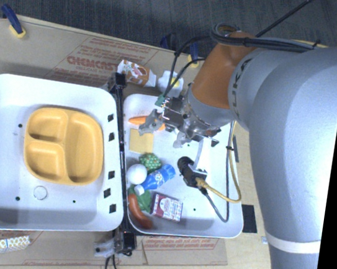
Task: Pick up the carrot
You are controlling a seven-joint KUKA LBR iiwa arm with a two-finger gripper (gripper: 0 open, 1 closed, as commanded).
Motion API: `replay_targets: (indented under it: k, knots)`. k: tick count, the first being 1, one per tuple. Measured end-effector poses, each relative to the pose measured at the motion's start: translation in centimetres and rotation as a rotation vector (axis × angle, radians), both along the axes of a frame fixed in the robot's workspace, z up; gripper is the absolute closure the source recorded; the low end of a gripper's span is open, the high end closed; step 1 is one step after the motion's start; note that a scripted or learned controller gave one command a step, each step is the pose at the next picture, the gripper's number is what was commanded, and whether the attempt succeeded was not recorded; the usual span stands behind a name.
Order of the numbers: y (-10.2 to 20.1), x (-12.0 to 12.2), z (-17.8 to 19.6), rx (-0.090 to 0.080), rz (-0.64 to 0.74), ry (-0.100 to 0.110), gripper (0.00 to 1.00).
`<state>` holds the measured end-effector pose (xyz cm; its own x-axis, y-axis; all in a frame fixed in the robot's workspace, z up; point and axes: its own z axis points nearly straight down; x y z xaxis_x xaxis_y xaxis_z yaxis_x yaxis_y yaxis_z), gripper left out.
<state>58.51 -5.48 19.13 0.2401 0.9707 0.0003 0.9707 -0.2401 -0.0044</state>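
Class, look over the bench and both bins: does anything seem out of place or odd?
Yes. A small orange-and-white carton lies on the cardboard behind the bins, and a patterned packet lies near the front left corner, both outside the bins. The other items, such as the carrot beside the tool, lie inside the right bin.

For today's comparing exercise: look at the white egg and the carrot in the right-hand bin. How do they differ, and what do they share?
Colour: the egg is white, the carrot orange.
Shape: the egg looks round, while the carrot looks long and thin.
Place: the egg lies amid the green and blue items mid-bin, whereas the carrot lies at the far end, beside the gripper.
Shared: both rest in the right bin, near its left wall.
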Motion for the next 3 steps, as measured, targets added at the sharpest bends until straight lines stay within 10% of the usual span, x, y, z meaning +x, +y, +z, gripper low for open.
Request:
replay_targets:
  k: [1,2,3]
  knots:
    - [1.3,6.2,0.0,-0.001,-0.078,0.000,0.00]
    - [4.2,7.1,0.0,-0.001,-0.058,-0.001,0.00]
    - [2.6,7.1,0.0,0.000,0.257,0.001,0.00]
